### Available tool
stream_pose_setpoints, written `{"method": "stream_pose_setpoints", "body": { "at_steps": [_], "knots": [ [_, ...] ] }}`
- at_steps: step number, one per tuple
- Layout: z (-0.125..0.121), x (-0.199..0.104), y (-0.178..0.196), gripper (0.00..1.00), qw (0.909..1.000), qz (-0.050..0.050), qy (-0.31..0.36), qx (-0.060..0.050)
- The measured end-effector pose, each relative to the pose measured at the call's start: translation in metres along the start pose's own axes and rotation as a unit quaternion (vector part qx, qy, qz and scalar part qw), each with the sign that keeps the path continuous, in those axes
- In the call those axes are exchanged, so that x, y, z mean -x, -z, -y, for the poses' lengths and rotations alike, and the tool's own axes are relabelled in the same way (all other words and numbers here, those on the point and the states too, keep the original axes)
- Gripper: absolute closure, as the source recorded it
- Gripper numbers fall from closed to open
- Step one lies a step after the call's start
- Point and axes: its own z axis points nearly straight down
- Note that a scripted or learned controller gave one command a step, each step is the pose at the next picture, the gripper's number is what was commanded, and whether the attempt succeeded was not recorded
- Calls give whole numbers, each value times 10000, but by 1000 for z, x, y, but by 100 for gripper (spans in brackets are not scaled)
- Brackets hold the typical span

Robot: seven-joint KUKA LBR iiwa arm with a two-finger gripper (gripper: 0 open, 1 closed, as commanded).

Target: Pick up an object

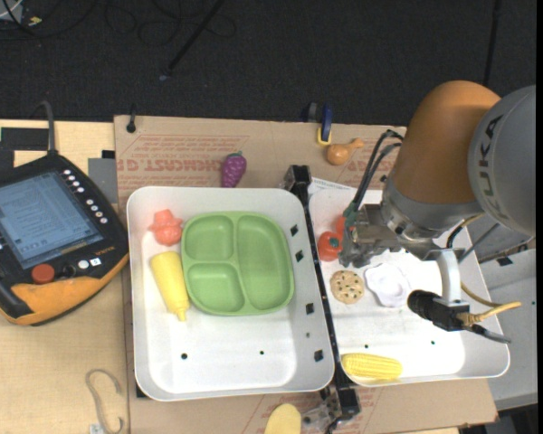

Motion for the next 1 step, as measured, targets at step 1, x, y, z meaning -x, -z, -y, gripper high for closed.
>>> {"method": "stream_pose_setpoints", "body": {
  "at_steps": [1],
  "knots": [
    [37,-46,-13,100,10000,4,-2,-14]
  ]
}}
